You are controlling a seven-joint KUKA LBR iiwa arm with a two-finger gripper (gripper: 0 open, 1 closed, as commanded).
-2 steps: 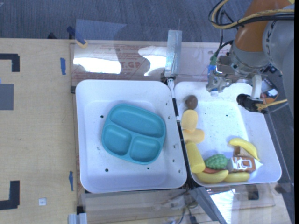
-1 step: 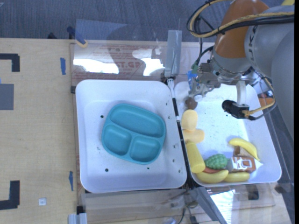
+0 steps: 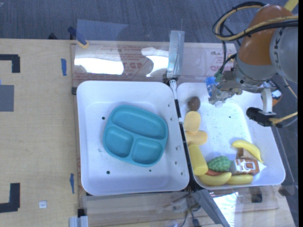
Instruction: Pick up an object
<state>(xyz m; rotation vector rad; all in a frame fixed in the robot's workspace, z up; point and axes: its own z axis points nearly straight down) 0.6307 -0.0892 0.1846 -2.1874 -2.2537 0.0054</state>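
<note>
The jaws of the gripper (image 3: 218,97) are seen low over the far part of the right shallow white bin (image 3: 272,148), below the grey arm with its orange band (image 3: 258,41); whether they are open or closed cannot be told, and nothing is seen between them. Just to their left, a small brown rounded object (image 3: 193,103) lies near the bin's left wall. Below it, pale yellow plastic pieces (image 3: 193,126) are stacked along that wall, and a yellow corn-like cylinder (image 3: 197,159) follows toward the near corner. Along the near edge are seen a green bumpy toy vegetable (image 3: 219,164), a yellow banana-shaped toy (image 3: 215,178) beneath it, a small orange-and-white carton (image 3: 247,166), and a curved yellow banana (image 3: 248,148) just above the carton. In the left shallow white bin (image 3: 90,126), a teal plastic plate with three compartments (image 3: 136,135) is laid near the middle. Both bins are carried on a light wooden counter (image 3: 35,126).
</note>
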